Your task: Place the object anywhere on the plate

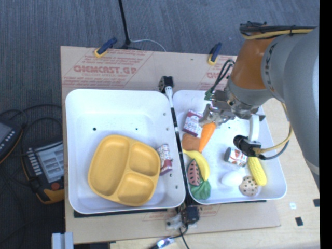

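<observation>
A yellow divided plate lies in the left bin, with nothing on it. My gripper hangs over the upper part of the right bin, on the grey arm with its orange band. Directly beneath it an orange carrot lies tilted, its thick top end meeting the gripper's underside. Whether the carrot is gripped or merely touched is unclear from this angle.
A small red-and-white can lies in the left bin against the plate's right edge. The right bin holds a pink packet, banana, watermelon slice, green item, white egg, cookie, corn and another can.
</observation>
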Tool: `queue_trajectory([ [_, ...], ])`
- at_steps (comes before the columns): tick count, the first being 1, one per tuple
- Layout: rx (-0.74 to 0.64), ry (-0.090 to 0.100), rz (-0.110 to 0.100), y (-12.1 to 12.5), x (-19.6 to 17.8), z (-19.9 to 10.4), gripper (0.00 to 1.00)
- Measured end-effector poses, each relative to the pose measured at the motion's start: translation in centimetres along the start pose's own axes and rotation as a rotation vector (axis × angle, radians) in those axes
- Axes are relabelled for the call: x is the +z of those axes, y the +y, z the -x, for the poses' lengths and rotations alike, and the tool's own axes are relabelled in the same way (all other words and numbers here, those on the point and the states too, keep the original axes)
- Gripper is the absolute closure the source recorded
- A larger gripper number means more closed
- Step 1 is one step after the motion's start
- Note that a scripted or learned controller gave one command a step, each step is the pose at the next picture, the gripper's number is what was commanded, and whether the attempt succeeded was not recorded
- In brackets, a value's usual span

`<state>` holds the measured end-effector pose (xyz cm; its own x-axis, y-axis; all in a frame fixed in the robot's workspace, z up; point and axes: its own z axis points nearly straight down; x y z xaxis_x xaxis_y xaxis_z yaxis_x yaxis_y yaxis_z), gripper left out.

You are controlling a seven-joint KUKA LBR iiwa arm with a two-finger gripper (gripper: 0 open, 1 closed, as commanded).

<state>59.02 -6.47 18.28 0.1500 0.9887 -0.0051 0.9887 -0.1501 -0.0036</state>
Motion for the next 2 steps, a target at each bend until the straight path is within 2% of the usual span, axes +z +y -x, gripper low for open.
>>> queue_trajectory([
  [1, -0.157, 0.005, 0.008, 1.79, -7.37, -10.52, 1.00],
  [2, -0.152, 0.001, 0.001, 1.72, -7.05, -10.12, 0.00],
])
